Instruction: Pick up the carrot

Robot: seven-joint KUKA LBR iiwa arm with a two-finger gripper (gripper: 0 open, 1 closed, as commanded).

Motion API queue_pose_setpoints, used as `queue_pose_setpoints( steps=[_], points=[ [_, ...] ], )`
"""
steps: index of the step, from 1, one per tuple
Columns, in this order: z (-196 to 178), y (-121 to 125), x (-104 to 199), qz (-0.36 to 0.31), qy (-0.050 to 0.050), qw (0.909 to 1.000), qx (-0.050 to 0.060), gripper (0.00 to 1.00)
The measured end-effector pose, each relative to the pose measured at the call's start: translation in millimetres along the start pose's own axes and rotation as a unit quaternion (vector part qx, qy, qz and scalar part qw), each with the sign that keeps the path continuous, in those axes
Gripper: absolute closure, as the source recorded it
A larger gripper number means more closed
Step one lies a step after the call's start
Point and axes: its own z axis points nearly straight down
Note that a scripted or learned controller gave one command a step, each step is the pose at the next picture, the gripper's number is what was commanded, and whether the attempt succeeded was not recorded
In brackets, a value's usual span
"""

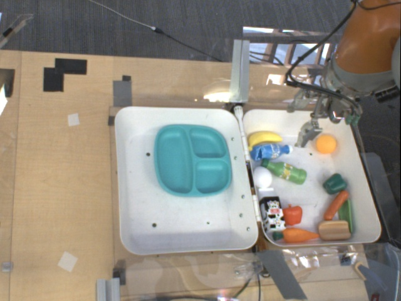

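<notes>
An orange carrot (300, 235) lies flat at the front edge of the right bin (369, 221), beside a tan block (334, 230). A second, redder carrot-shaped piece (336, 205) leans at a slant just above that block. My gripper (311, 129) hangs over the far part of the right bin, just left of an orange ball (326, 144) and well away from both carrot-like pieces. Nothing is seen in its grasp.
The right bin also holds a banana (264, 137), a blue wrapper (270, 150), a green bottle (285, 172), a white ball (262, 179), a cow-patterned box (271, 212), a small red piece (292, 215) and dark green pieces (334, 183). The left bin (135, 221) bears a teal divided plate (192, 159).
</notes>
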Motion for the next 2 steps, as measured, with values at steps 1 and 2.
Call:
queue_pose_setpoints(
  steps=[1,2],
  points=[
    [79.1,-48.6,-24.2,0.227,0.001,0.9738,0.001,0.0],
    [128.0,-95.1,-3.6,0.217,0.001,0.9761,0.001,0.0]
  ],
)
